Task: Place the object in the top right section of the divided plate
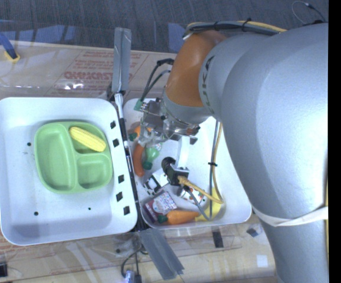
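Nearest, at the front of the right bin (236, 188): an orange carrot (180, 217) lying on its side along the front wall. Just behind, and touching it, a dark red and white packet (165, 203).

Further in, at the left part of the same bin: the jaws, lowered among the things, under the big grey arm (270, 111) with its orange band (189, 69). Cannot tell whether open or closed, hidden by the wrist above and by the clutter around. Cannot tell either whether anything is held. Just under the wrist, a small green thing (151, 154) and a second orange carrot (138, 158), this one close to the left wall of the bin. Possibly touched by the jaws, but too crowded there to say for sure.

At about the same depth, in the left bin (17, 217): a green divided plate (55, 158), lying flat on the white floor. In the top right section of the plate, a yellow corn cob (88, 138), lying a little slanted. Well apart from the jaws, with the walls of both bins between.

Farthest: the desk (52, 69) behind the bins, brownish, with red print on it.
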`<control>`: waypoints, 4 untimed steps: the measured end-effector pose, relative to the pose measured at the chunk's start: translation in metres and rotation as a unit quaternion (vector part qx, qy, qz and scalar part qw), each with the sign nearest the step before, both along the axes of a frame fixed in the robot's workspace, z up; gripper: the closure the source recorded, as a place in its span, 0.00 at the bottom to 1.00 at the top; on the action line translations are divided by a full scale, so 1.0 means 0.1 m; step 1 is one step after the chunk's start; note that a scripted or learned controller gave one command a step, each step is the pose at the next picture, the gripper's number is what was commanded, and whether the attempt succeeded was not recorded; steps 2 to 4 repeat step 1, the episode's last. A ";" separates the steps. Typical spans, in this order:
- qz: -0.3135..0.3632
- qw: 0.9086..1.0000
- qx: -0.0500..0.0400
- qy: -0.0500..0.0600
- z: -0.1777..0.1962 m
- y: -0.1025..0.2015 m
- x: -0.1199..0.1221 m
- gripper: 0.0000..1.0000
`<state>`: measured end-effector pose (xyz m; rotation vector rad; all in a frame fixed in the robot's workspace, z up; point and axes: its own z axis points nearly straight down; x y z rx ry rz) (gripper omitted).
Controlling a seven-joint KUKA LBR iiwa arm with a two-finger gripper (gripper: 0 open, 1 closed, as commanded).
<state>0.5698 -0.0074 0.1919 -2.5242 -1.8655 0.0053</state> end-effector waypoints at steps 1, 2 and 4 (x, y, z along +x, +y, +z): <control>0.044 0.999 0.001 0.000 0.43 -0.32 -0.34 1.00; 0.044 0.999 0.001 0.000 0.43 -0.32 -0.34 1.00; 0.044 0.999 0.001 0.000 0.43 -0.32 -0.34 1.00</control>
